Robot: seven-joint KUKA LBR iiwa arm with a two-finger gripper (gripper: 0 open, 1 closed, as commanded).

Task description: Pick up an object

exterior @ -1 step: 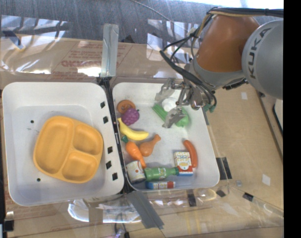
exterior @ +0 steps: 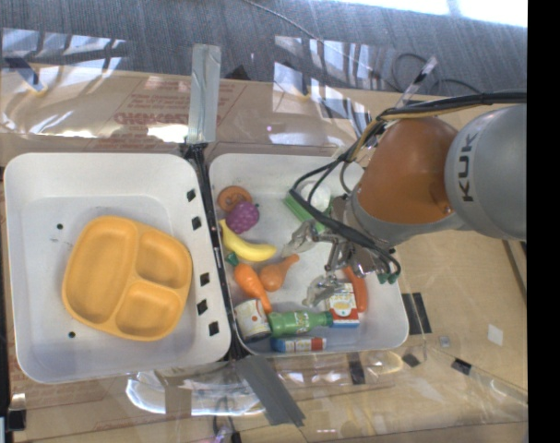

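While the arm [exterior: 418, 169] reaches in from the right, we see its gripper [exterior: 333, 264] low inside the right bin [exterior: 390, 317], above the toy food. We cannot tell if the fingers are spread or pressed together, because cables and metal parts hide them. Just beside the gripper lie a pear [exterior: 280, 271], a banana [exterior: 244, 245], a carrot [exterior: 252, 285] and a green bottle [exterior: 298, 321]. In the left bin [exterior: 40, 183] rests a yellow divided plate [exterior: 125, 276].

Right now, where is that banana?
The banana lies in the right bin, near its left wall, just below the purple grapes and above the orange carrot.
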